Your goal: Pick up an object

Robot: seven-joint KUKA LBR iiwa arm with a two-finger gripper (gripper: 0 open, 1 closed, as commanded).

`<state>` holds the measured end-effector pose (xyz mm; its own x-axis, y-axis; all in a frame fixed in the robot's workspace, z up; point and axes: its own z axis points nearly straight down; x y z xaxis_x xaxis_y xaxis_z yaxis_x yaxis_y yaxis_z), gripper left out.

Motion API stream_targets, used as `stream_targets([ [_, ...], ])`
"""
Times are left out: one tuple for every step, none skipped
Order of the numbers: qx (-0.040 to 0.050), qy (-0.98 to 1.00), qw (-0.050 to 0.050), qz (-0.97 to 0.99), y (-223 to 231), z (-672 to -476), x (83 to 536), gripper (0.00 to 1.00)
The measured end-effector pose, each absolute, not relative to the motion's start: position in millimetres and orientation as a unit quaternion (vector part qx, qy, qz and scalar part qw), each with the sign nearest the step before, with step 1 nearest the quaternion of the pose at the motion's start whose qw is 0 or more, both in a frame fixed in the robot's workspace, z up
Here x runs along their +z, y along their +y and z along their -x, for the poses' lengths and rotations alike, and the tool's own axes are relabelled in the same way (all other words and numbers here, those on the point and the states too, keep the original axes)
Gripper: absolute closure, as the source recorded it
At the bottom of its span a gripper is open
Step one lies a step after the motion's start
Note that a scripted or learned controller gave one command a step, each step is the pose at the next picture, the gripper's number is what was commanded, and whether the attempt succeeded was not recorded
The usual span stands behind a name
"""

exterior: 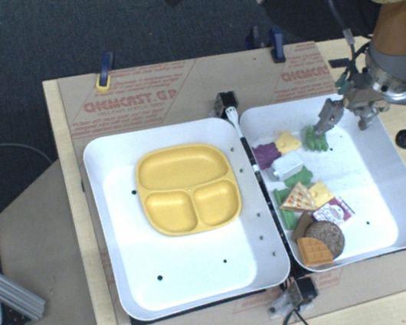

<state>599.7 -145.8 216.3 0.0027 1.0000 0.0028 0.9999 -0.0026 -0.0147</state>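
My gripper [346, 117] hangs over the far part of the right bin [394, 186], open, with nothing between its fingers. Its left finger [328, 115] is just above a green broccoli-like toy [316, 139]. More toy food is crowded along the bin's left side: a purple piece [265, 154], a yellow cheese wedge [287, 141], a white and green piece [290, 166], a pizza slice [296, 198], a purple-white packet [335, 211], a brown patty [327, 235] and an orange waffle [314, 252].
The left bin [126, 257] holds a yellow divided plate [188, 188]. Between the bins runs a black hinge strip [255, 180]. Cardboard [174, 85] lies under both bins, held by clamps [103, 78] at the back edge.
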Motion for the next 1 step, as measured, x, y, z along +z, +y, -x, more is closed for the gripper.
stream_targets([
  [0.0003,-0.707,0.001,0.707,-145.6,-602.5,223.7,0.0],
])
